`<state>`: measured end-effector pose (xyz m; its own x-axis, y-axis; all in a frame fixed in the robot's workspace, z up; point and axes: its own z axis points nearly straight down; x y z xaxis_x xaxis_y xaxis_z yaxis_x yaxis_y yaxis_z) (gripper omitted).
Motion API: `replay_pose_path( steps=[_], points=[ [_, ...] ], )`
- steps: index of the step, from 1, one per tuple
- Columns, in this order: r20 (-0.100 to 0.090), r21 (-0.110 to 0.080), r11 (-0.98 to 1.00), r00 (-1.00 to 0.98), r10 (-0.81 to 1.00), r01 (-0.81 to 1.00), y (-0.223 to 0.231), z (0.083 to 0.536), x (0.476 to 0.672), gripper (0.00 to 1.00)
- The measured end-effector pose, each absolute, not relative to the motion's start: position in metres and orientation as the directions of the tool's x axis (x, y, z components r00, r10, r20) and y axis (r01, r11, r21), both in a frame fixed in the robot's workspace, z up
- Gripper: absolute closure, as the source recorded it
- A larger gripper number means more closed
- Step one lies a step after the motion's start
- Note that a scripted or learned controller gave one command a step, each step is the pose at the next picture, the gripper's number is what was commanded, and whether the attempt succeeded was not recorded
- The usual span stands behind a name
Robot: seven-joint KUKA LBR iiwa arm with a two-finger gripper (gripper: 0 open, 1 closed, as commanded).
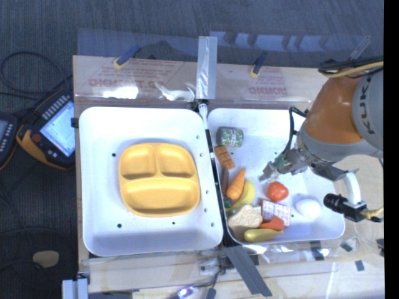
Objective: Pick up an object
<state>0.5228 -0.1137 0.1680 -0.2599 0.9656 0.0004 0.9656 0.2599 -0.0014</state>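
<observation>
The right bin holds several toy foods: a green can, an orange block, a carrot lying on a yellow banana, a red tomato, a white egg, a bread slice, a small red-and-white box and a yellow-green piece. My gripper hangs low in this bin, just above and beside the tomato, to the right of the carrot. Nothing shows in its grasp.
The left bin holds a yellow divided plate. The grey and orange arm covers the right bin's far right side. A black part juts out near the egg. A handheld pendant lies left of the bench.
</observation>
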Motion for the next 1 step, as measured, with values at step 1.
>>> replay_pose_path(
  steps=[1],
  points=[
    [0.0, -0.001, 0.26, -0.26, 0.966, 0.966, -0.1137, 0.168, 0.5228, 0.0]
  ],
)
